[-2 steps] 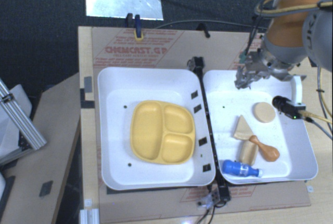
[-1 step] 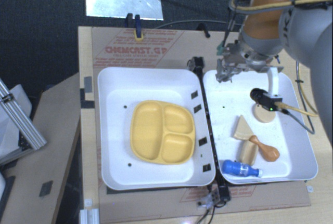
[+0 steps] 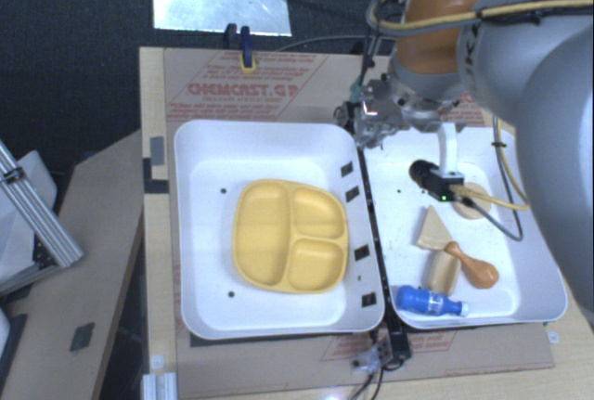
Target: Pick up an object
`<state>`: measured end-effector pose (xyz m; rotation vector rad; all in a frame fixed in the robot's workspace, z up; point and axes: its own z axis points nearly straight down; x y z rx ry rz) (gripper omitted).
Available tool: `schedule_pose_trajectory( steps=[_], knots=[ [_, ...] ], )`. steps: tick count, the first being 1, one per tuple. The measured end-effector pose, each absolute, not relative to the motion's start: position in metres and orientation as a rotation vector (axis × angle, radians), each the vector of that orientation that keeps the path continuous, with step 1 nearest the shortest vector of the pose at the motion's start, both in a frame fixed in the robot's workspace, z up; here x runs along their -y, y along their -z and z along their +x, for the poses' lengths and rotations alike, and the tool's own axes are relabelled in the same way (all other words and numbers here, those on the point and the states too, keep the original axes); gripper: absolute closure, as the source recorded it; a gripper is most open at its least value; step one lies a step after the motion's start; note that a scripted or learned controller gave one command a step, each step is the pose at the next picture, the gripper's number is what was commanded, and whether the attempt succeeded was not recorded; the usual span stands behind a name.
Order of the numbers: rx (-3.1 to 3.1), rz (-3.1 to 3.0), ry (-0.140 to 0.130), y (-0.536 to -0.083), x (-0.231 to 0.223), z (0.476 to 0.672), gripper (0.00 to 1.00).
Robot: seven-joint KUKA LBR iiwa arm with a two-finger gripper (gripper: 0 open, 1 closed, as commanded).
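The yellow divided plate (image 3: 290, 236) in the left bin (image 3: 204, 175) looks light, stiff and slick; take its rim. Pincer (image 3: 373, 122) over the bin's far-right corner: apart or together, I cannot tell.

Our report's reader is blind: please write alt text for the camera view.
A grey robot arm with an orange band reaches over the right white bin, which holds a blue plastic bottle lying on its side and pale wooden pieces. The left white bin holds a yellow divided plate.
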<state>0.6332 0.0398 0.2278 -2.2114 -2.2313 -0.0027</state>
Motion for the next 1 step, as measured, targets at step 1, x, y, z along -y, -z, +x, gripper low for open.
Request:
schedule_pose_trajectory(
  steps=[1],
  knots=[
    [2.234, -2.21, 0.007, -0.2306, -0.1037, 0.6432, 1.0]
  ],
)
